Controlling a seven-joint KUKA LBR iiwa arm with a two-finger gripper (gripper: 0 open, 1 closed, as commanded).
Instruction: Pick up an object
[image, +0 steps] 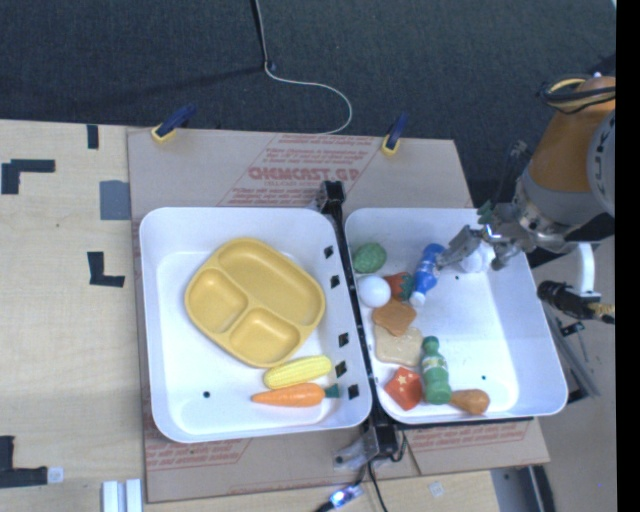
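The right bin (520, 330) holds several toy foods. A blue bottle (427, 270) lies near its upper middle, with a green round piece (368, 257) and a white ball (374, 291) to its left. Below them are a brown cookie (395, 318), a toast slice (398, 347), a green bottle (434, 368), a red piece (404, 387) and an orange-brown drumstick (470, 401). My gripper (472, 250) hangs over the bin's upper right part, just right of the blue bottle's top. Nothing is visibly held in it.
The left bin (165, 330) holds a yellow divided plate (255, 300), a corn cob (297, 371) and a carrot (290, 396). A black clip divider (345, 300) runs between the bins. The arm's grey and orange body (570, 160) fills the upper right.
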